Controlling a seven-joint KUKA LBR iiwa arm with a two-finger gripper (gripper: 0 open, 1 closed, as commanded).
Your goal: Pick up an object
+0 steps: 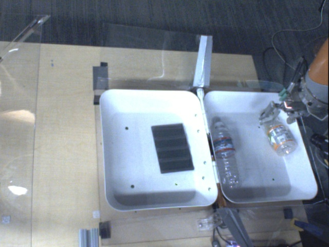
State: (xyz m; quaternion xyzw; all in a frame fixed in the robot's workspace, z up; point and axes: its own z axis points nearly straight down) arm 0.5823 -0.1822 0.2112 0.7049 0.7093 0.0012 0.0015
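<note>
Arm in from three o'clock — gripper above small bottle.
I can't tell its opening; water bottle at nine o'clock.

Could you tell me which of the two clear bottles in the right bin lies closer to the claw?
The short, stubby bottle, just below the claw; the long water bottle lies along the bin's left wall.

The arm reaches in from the right edge, wrist angled down-left, its gripper hanging low with fingers seemingly spread apart.

White bins, black ribbed pad, clear bottle
</note>
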